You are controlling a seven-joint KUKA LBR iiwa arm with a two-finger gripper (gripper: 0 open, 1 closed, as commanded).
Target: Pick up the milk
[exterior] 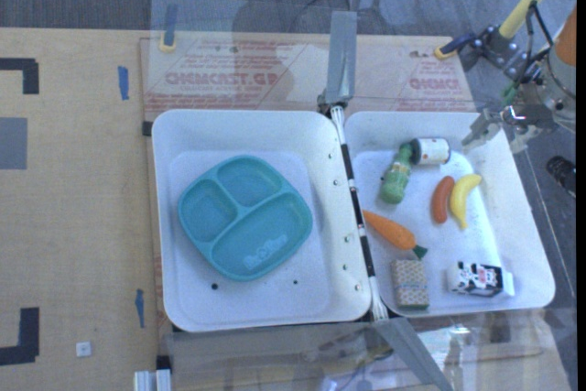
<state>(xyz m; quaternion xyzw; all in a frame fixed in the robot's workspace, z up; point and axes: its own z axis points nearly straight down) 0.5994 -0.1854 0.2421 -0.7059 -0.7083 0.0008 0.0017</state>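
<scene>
The milk [478, 278] is a small white carton with black patches. It lies on its side in the near right corner of the right bin [536, 238]. My gripper [501, 131] hovers over the far right edge of that bin, well behind the carton. It is open, with nothing between its fingers. The banana and the sausage lie between the gripper and the milk.
The right bin also holds a green bottle [396, 177], a white can [430, 151], a sausage [441, 199], a banana [463, 196], a carrot [392, 231] and a tan cracker block [411, 282] just left of the milk. A teal divided plate [244, 216] fills the left bin [174, 142].
</scene>
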